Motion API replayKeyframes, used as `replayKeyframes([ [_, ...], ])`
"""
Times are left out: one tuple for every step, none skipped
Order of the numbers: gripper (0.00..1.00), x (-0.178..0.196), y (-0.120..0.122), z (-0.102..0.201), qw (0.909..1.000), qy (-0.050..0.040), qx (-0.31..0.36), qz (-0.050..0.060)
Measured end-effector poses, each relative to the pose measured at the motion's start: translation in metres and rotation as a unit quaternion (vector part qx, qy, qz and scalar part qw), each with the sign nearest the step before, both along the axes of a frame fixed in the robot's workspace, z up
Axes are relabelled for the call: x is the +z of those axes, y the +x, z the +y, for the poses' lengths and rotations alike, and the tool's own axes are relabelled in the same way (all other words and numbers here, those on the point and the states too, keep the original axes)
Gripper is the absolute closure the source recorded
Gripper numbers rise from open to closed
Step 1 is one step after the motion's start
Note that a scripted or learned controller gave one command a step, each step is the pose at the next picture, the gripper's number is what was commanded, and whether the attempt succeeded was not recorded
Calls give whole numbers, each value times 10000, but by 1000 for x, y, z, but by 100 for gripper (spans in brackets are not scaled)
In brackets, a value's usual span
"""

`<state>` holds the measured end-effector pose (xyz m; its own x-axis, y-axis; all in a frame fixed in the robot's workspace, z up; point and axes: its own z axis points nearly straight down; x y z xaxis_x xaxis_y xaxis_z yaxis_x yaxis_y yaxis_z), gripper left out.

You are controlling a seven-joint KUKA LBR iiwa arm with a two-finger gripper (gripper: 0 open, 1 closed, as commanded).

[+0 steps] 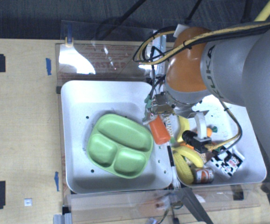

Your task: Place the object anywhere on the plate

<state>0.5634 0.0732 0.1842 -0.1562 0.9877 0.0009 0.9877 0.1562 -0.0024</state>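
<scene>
Green and moulded into three compartments, the plate is lying in the left bin, tilted a little in the frame and taking up most of the bin's floor. An orange object, blocky and slightly tapered, is sitting just off the plate's right rim, over the strip where the two bins meet, and no part of it is resting on the plate. The hand is hovering right above the orange object's upper end, close enough that the two are appearing to touch, but from this slant I cannot tell how far the hand is open or whether it is gripping the object at all. The grey arm is reaching in across the right bin, with its orange band bulging above the wrist. In the right bin a yellow banana is lying near the dividing wall, a small can is lying on its side just below it, and a black-and-white box is sitting beside them towards the bin's lower right. The pale wooden desk is carrying both bins.
</scene>
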Motion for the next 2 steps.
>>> replayKeyframes([
  [100,40,16,23,9886,-7,-1505,-15],
  [0,40,16,23,9886,-8,-1505,-15],
])
